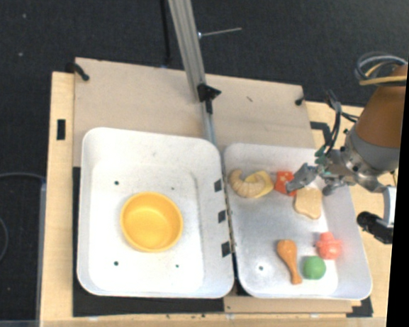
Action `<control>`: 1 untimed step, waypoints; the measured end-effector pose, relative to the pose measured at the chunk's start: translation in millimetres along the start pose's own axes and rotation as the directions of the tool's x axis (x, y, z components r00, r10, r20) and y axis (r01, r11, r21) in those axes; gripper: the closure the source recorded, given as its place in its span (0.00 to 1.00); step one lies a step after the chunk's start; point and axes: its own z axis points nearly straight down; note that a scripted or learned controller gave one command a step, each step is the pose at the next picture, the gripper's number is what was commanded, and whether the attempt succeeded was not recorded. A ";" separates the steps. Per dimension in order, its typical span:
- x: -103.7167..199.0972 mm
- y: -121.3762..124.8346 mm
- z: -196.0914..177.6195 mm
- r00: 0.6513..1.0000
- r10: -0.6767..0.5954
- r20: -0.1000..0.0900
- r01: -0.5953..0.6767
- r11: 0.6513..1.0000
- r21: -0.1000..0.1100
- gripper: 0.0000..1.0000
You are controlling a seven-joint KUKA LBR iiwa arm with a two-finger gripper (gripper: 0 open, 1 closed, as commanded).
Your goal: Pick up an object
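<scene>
Small red object point(284, 182) sits in the right bin point(336, 288), toward its eleven o'clock corner, touching the croissant point(252, 185) at its nine o'clock. The gripper point(308, 178) hovers just beside it at three o'clock, a tan cracker-like piece point(308, 203) below at six; I cannot tell how wide the gripper stands or whether it holds anything

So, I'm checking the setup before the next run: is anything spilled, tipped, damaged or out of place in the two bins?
Nothing stands out. The round yellow bowl sits upright in the left white bin. The tan croissant-shaped toy, flat beige piece, orange drumstick-shaped toy, green ball and two red pieces lie loose inside the right white bin.
</scene>
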 end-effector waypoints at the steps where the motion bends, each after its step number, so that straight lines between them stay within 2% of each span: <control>1: 0.1 0.0 0.0 1.000 0.000 0.000 0.000 1.000 0.000 0.00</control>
